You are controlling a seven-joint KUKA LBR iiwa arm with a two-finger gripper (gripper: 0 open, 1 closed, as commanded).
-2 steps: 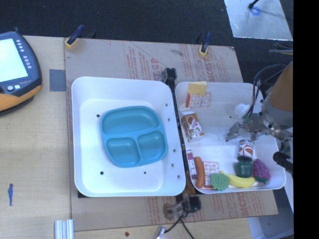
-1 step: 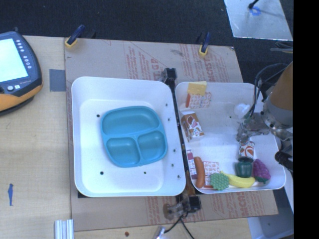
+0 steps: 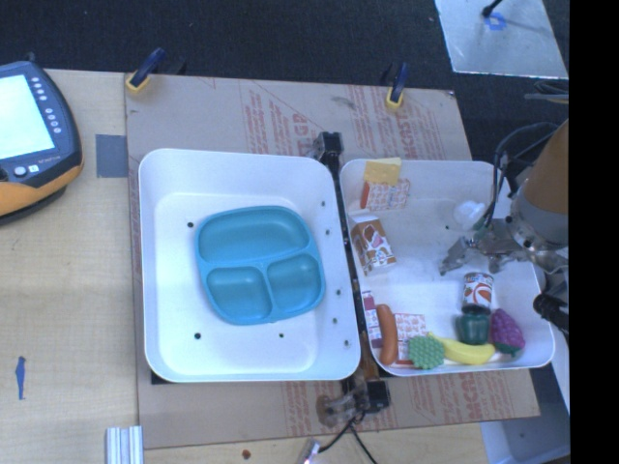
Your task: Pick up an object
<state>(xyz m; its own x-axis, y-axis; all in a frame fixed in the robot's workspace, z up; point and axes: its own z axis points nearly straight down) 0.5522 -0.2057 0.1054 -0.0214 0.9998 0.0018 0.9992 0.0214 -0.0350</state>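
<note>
- Gripper (image 3: 462,251) hangs spread and empty over the right bin (image 3: 426,177).
- Best target: the small can (image 3: 478,291) just near of it.
- Straddle the can clear of the grapes (image 3: 507,331).

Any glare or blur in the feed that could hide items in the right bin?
Camera view: strong light washes out the right bin floor, so a pale object near the gripper almost vanishes; the whole image is soft, labels unreadable; the banana and grapes stay distinct; the blue tray shows no glare.
</note>
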